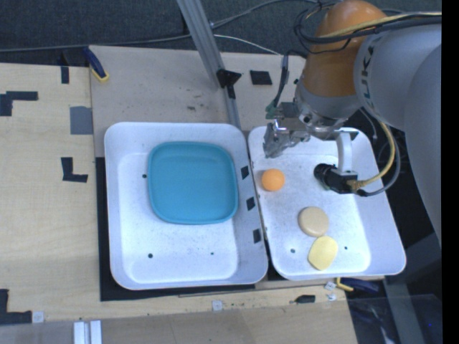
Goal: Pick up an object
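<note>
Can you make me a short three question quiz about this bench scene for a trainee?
1. True or false: the square blue plastic plate lies in the left white bin.
2. How many small food-like items lie in the right white bin? A) one B) three C) five
3. Which item lies nearest the gripper?

Key:
1. True.
2. B: the round orange ball, the pale beige round piece and the yellow oval piece.
3. The round orange ball, just below the gripper in the view.
</note>
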Motion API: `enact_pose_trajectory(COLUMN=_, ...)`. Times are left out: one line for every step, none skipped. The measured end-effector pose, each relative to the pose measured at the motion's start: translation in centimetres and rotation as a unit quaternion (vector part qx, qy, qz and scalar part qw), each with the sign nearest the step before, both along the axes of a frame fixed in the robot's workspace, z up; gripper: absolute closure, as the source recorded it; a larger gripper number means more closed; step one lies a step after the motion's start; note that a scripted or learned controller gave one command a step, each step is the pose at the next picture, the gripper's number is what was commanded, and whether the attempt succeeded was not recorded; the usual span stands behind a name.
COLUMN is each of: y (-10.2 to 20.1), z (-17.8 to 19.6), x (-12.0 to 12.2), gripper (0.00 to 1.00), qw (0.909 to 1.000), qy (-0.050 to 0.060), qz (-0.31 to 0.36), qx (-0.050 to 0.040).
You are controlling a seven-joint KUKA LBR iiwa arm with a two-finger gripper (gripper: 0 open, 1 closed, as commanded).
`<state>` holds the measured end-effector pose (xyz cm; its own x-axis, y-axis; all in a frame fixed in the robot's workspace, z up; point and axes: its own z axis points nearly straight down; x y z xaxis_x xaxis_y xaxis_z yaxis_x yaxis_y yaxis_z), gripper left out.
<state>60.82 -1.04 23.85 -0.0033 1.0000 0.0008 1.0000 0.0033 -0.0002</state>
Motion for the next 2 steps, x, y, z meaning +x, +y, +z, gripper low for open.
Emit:
enact_pose_trajectory(y=3.9, z=-1.3, x=-2.9, gripper=1.00, qw=1.0000, qy=0.001, qz=0.000, qx=-0.0001)
enact_pose_trajectory(y=8.5, z=-2.1, x=-5.8, gripper=1.00, qw=1.0000, qy=0.000, qz=0.000, qx=0.0000)
